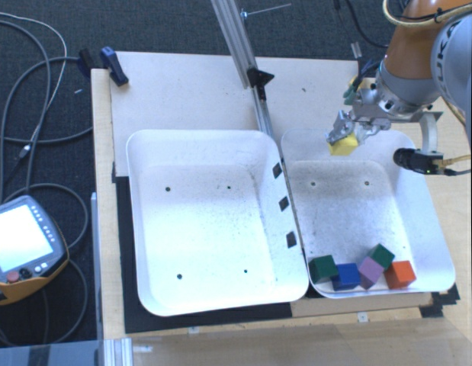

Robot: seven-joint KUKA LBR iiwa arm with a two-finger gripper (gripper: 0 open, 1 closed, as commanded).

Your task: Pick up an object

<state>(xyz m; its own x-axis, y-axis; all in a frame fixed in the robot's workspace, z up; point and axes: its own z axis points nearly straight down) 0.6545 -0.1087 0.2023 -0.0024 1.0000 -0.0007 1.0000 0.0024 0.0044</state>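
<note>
1. Nearest the camera, five blocks crowd the near edge of the right bin (pixel 422 227): a dark green cube (pixel 322 268), a blue cube (pixel 346 275), a purple cube (pixel 370 271), a second green cube (pixel 383 255) and an orange cube (pixel 401 274), most of them touching a neighbour
2. At the far edge of that bin, the gripper (pixel 344 138) appears clamped on a yellow block (pixel 344 145), which sits between the fingertips; shadow and small size leave the exact contact a little uncertain
3. Judged from this, the pick seems to be in its lift stage: the yellow block hangs at the claw, well apart from the five cubes
4. A next move would call for a steady rise clear of the bin wall, with the grip firm, since a loose hold could drop the block
5. Beside it lies the left bin (pixel 197 219), speckled white; an aluminium post (pixel 239 44) rises between the two
6. Both bins rest on a pale bench (pixel 182 90); dark carpet, loose cables (pixel 37 90) and a teach pendant (pixel 22 246) lie to the left
</note>
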